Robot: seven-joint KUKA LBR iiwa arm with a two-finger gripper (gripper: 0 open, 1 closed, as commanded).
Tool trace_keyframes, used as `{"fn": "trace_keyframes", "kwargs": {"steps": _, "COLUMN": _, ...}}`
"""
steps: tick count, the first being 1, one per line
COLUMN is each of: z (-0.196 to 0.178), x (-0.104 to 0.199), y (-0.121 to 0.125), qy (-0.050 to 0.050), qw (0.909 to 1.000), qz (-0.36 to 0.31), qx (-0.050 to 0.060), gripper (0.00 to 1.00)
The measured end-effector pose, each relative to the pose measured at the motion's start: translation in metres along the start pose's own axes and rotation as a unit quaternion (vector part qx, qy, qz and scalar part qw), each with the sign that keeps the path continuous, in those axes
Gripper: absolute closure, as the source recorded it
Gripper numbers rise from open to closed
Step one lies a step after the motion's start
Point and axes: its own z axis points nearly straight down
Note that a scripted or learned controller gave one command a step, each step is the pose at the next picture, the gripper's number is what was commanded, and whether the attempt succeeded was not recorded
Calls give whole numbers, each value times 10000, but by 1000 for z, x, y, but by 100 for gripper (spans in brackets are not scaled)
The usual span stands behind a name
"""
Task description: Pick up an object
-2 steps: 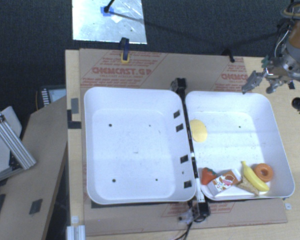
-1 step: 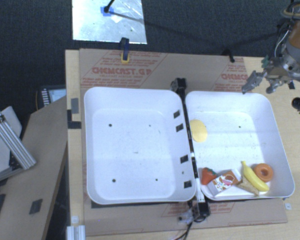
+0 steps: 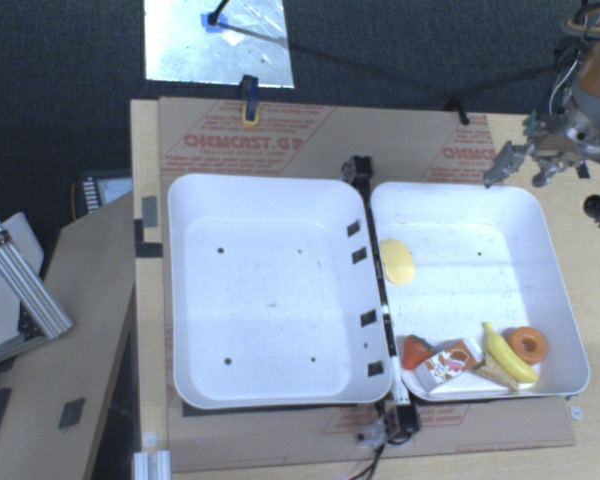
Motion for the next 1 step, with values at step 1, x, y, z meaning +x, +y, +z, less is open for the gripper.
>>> {"fn": "trace_keyframes", "kwargs": {"steps": 1, "z": 0, "x": 0, "y": 0, "qy": 0, "qw": 10000, "qz": 0, "qx": 0, "gripper": 0}}
